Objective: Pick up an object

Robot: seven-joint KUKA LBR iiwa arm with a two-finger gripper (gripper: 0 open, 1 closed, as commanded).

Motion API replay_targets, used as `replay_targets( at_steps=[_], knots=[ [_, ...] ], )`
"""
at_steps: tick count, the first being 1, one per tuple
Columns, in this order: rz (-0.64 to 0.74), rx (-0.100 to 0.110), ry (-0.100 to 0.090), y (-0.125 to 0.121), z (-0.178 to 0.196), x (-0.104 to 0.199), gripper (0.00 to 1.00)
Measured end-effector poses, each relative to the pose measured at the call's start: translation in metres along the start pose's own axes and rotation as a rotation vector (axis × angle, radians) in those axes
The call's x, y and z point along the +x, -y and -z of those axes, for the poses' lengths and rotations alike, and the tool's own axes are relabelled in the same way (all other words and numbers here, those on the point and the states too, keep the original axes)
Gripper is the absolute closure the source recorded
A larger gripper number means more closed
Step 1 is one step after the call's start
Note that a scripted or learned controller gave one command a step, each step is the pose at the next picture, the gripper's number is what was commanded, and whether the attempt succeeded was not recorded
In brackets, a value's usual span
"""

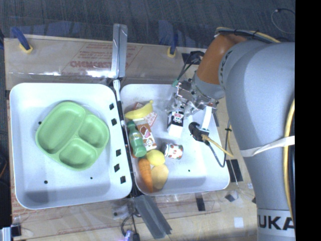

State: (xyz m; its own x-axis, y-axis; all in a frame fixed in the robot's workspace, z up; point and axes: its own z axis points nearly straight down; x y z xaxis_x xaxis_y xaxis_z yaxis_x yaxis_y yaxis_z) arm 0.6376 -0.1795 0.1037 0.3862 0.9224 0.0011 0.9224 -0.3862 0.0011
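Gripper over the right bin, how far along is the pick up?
Done: the gripper has reached into the right bin, over a small white carton. In hand: nothing visibly lifted; whether it grips the carton can't be told. Left: grasp and raise something. The banana, bottle, lemon and carrot lie along the left wall.

A single fixed camera looks down at a slant on the bench, taking in the left bin (30,185) and the right bin (210,177) whole; the arm (256,89) enters from the right.
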Motion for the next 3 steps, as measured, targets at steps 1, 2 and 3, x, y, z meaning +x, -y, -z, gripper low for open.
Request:
replay_targets(
  at_steps=[1, 2, 3],
  knots=[
    [0.235, 0.004, 0.001, 0.022, -0.011, 0.020, 1.00],
    [0.136, 0.008, 0.001, 0.078, 0.056, 0.042, 1.00],
    [-0.063, 0.004, 0.002, 0.078, 0.127, 0.120, 1.00]
  ],
)
